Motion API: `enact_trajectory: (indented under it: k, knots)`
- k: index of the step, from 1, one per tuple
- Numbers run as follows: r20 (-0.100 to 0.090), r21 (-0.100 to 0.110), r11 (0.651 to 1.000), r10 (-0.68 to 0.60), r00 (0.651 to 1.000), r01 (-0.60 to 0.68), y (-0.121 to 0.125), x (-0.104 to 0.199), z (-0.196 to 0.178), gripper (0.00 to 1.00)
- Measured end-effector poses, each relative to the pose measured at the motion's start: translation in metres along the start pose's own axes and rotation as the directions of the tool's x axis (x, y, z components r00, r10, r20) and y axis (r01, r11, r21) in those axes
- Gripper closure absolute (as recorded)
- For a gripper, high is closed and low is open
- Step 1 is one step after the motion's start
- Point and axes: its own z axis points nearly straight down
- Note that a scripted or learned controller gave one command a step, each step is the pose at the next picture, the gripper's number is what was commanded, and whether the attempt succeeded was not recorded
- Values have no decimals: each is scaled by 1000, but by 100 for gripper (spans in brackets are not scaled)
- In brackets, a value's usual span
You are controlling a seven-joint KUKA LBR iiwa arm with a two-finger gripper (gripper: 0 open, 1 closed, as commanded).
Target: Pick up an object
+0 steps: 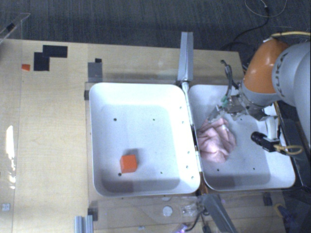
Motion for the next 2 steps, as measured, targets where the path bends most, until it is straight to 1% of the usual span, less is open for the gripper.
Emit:
enact_trajectory:
  k: [1,2]
  knots:
    - [3,-10,996,-85,996,86,-49,11,8,0]
    - [6,-18,996,-87,996,87,-46,11,-4,100]
